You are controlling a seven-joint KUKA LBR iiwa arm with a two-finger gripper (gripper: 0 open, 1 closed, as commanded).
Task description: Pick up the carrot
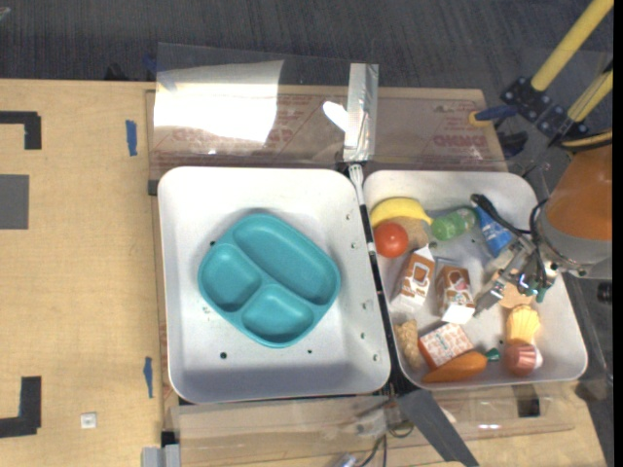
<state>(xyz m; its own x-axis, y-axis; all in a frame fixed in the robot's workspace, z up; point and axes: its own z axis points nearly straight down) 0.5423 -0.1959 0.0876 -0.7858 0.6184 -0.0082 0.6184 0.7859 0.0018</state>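
While the arm (584,207) reaches in from the right edge, its grey body and orange band sit over the upper right corner of the right bin (574,358). The gripper (508,282) hangs low over the right half of that bin, amid dark cabling and small fittings. Whether the gripper is apart or together: cannot tell, the tip is lost in clutter.

Carrot (456,366): orange, lying on its side along the front wall of the right bin, green end pointing right. It touches or nearly touches a small red-and-white box (445,340) just behind it. Nothing is visibly gripped; the carrot lies apart from the gripper, nearer the camera.

Other contents of right bin:
- yellow banana (399,208) at the back left, with a red tomato (391,239) just in front of it
- green item (452,225) beside the banana, to its right
- two small brown-and-white cartons (419,278) in the middle
- yellow corn-like piece (523,321) and a pink item (523,358) at the front right, near the carrot's green end
- a tan biscuit-like piece (405,339) at the front left

Left bin (185,348): holds a teal divided tray (269,276), three compartments, set at a slant.

Both bins sit side by side on a wooden bench (68,261).
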